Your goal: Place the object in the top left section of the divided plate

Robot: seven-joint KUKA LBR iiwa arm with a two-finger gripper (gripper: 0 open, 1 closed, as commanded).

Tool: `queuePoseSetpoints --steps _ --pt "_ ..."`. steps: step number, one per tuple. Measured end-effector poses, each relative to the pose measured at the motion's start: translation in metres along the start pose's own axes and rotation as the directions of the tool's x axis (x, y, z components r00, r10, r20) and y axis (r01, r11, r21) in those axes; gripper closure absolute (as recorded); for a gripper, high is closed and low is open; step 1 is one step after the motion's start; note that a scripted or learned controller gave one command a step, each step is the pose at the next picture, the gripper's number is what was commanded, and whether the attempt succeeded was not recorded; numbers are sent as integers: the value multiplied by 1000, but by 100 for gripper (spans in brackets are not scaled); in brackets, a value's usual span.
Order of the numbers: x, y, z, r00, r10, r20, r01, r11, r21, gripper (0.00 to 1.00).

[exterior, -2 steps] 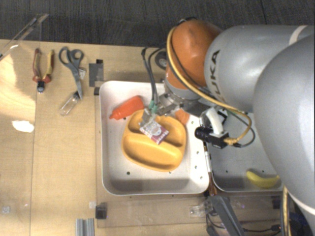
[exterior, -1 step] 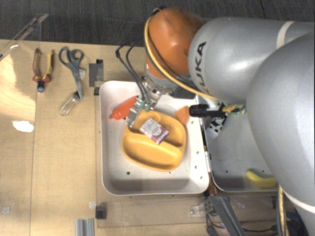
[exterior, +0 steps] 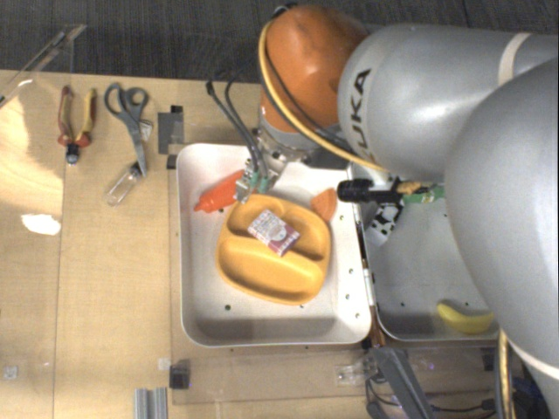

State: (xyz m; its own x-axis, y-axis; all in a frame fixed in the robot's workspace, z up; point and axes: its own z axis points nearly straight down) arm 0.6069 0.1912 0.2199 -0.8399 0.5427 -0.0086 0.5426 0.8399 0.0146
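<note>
The yellow divided plate (exterior: 275, 264) is lying in the left white bin (exterior: 201, 304). A small pink and white packet (exterior: 273, 231) is resting in the plate's upper section, toward its left. The claw (exterior: 256, 180) is hovering just above the plate's upper left rim, beside an orange carrot (exterior: 218, 195); whether it is apart or together cannot be told. A banana (exterior: 465, 319) is lying in the right bin (exterior: 410, 312). Scissors (exterior: 133, 125) and pliers (exterior: 75, 122) are sitting on the bench (exterior: 96, 278).
</note>
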Motion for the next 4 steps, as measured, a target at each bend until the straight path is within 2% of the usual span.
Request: queuePoseSetpoints --steps 1,2,3,4 --pt "-67 -9 3 997 78 -3 -78 997 10 100" --pt "-72 -16 -43 996 88 -2 -88 996 8 100" --pt "-72 -16 -43 996 87 -2 -87 996 8 0" --pt "-72 -14 -55 997 83 4 -83 997 1 100"
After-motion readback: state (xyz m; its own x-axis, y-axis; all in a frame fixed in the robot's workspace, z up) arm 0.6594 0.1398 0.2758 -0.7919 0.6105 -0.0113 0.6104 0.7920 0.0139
